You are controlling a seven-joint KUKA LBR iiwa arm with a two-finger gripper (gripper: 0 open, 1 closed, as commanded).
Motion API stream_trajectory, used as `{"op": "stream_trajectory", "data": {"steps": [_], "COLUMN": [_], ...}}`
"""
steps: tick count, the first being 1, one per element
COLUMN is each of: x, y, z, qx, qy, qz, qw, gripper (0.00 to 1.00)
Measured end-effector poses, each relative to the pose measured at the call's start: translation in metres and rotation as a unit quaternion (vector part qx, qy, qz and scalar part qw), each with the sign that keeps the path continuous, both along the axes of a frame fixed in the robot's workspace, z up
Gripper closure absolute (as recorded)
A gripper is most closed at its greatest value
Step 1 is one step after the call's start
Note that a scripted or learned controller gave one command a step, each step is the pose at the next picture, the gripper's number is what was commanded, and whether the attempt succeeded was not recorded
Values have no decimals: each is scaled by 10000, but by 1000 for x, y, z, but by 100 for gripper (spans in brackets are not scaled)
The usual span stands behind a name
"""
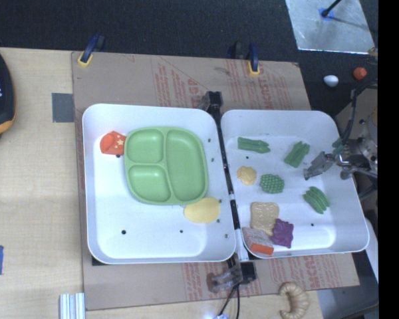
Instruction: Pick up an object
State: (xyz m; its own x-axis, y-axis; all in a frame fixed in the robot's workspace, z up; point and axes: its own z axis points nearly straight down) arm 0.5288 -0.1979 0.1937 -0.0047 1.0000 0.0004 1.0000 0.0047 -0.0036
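Open gripper [324, 159] poised over the right bin [332, 241]
Nearest it, a ridged green pod [296, 154] lies slanted, long axis running upper-right to lower-left.

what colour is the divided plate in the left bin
Light green. The divided plate shows plainly in the camera view, lying in the left bin.

One camera watches me from above the bench, fixed, tilted down at a slant so both shallow white plastic bins, the left one [106, 244] and the right one [332, 241], sit side by side mid-frame. It hangs far enough back to take in the brown cardboard sheet [179, 78] under them, the pale wooden benchtop [26, 211] and dark carpet floor [153, 12] beyond. I come in from its right edge.
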Motion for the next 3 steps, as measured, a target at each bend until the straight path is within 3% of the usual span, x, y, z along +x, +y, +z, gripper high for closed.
{"op": "stream_trajectory", "data": {"steps": [1,2,3], "x": [-4,-6,-6], "y": [-1,1,2], "z": [-101,-91,-91], "qx": [-69,-11,-13], "qy": [-70,-5,-2], "qz": [6,8,15], "qw": [10000,10000,10000], "gripper": [0,100,0]}}
